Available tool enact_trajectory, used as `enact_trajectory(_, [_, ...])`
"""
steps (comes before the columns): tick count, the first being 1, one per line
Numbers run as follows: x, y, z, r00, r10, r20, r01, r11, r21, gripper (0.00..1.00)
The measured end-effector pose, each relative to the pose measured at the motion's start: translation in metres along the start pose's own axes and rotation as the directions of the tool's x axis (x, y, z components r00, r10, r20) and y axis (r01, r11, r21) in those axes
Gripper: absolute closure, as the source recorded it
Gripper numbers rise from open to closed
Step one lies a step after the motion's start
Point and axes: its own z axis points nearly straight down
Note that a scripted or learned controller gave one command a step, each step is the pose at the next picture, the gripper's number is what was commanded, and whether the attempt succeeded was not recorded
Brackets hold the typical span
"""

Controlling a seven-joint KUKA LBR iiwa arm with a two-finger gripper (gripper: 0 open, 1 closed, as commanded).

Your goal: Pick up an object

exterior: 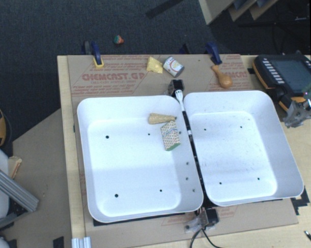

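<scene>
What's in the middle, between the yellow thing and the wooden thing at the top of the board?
In the camera view, a small white box lies between the yellow piece and the wooden piece.

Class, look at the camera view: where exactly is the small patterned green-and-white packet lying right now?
The small patterned green-and-white packet lies in the left white bin, near its upper right corner, just below the tan cone-shaped piece and close to the divide between the two bins.

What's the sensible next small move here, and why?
Probably bring the arm in from the right over the left bin, above the patterned packet. It lies flat beside the tan cone-shaped piece near the divider, the likeliest pick.
</scene>
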Motion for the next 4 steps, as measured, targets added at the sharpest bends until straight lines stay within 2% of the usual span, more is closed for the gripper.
enact_trajectory(1, [0.08, 0.018, 0.093, 1.0, -0.016, -0.008, 0.016, 1.0, 0.013, 1.0])
enact_trajectory(2, [0.119, 0.072, -0.035, 1.0, -0.016, -0.004, 0.016, 1.0, -0.015, 1.0])
enact_trajectory(3, [0.129, 0.007, 0.081, 1.0, -0.008, -0.006, 0.008, 1.0, 0.02, 1.0])
enact_trajectory(4, [0.158, 0.001, -0.091, 1.0, -0.014, -0.007, 0.014, 1.0, -0.017, 1.0])
